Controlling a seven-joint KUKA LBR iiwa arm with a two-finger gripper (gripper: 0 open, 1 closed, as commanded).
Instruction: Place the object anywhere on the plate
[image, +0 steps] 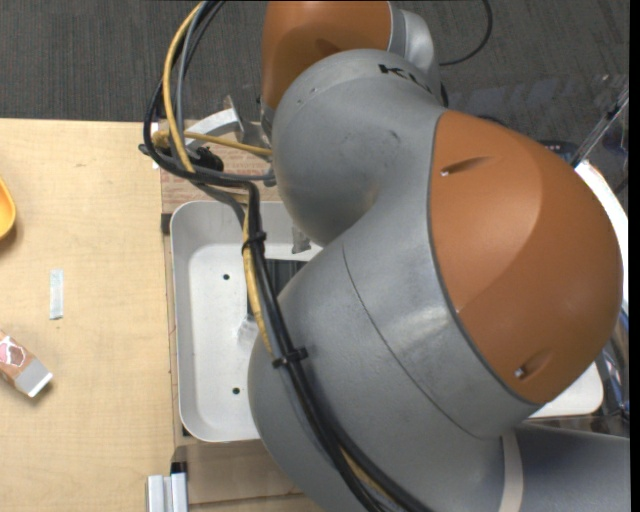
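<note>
My arm (430, 300) looms close to the camera, its grey links and orange bands covering the middle and right of the camera view. An orange, rounded rim (5, 212), perhaps the plate, pokes in at the far left edge of the wooden bench. On the bench lie a small pale stick (56, 294) and, lower left, a brown and white packet (22, 365). Which of these is the task's object I cannot tell. The arm hangs over the white bin (205, 330), well to the right of those items.
Black and yellow cables (200, 160) loop from the arm over the bin's far left corner. The bin's left part shows a bare white floor with two small holes. Light wooden bench top (90, 200) stretches to the left of the bin.
</note>
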